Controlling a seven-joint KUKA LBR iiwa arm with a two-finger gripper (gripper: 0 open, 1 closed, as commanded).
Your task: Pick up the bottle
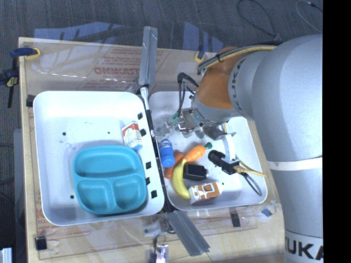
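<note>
- Bottle [165, 152]: small, blue, lying flat against right bin's [253, 147] left wall, touching banana [179, 180].
- Likely light, stiff, slippery plastic; grip mid-body across width.
- Hand [189, 122] hovers near; its state, cannot tell.

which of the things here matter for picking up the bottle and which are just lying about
For the job:
- blue bottle, lying by the right bin's left wall
- gripper, low over the right bin

Lying about:
- banana
- carrot
- small black block
- orange and white carton
- blue divided tray in the left bin
- small red and white packet
</note>
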